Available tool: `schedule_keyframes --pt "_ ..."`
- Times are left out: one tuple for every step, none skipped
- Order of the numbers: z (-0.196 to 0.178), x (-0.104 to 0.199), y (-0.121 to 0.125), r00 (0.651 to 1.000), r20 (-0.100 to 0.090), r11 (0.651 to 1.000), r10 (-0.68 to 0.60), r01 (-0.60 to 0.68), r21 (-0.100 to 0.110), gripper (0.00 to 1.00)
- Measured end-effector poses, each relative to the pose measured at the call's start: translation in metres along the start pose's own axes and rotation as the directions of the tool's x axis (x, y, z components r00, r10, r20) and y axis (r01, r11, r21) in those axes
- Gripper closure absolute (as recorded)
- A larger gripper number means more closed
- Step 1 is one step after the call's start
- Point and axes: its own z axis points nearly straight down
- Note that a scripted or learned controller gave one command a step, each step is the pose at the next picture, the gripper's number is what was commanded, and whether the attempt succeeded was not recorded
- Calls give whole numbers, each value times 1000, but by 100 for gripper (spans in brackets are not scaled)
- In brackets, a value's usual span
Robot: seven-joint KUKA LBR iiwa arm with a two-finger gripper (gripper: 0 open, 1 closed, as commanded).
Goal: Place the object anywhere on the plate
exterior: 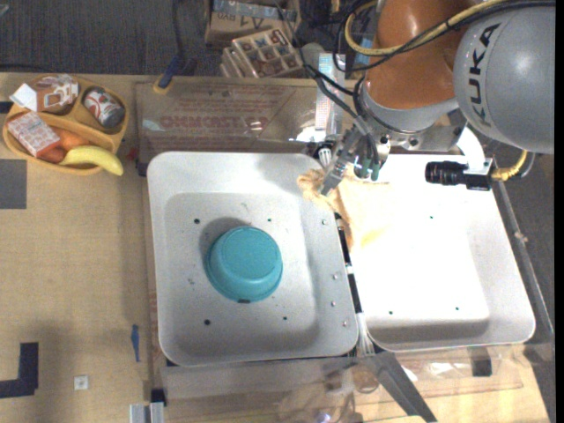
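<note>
Two white bins (176, 324) (458, 324) sat on the desk; one teal plate (245, 263), one tan cloth (352, 210), one yellow tray (18, 135).

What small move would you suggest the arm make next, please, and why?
Probably carry left toward the teal plate: the gripper sits over the bins' shared edge with the tan cloth draped under it, well short of the plate.

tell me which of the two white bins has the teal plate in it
The left shallow white bin: the round teal plate sits near its middle. The right white bin holds a pale yellowish cloth by its left edge.
</note>
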Motion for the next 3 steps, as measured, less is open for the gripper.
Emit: schedule_keyframes --pt "11 39 26 922 0 922 -387 387 -1 100" --pt "7 78 58 891 0 891 -453 453 -1 100" --pt "7 78 58 892 1 892 -453 453 -1 0"
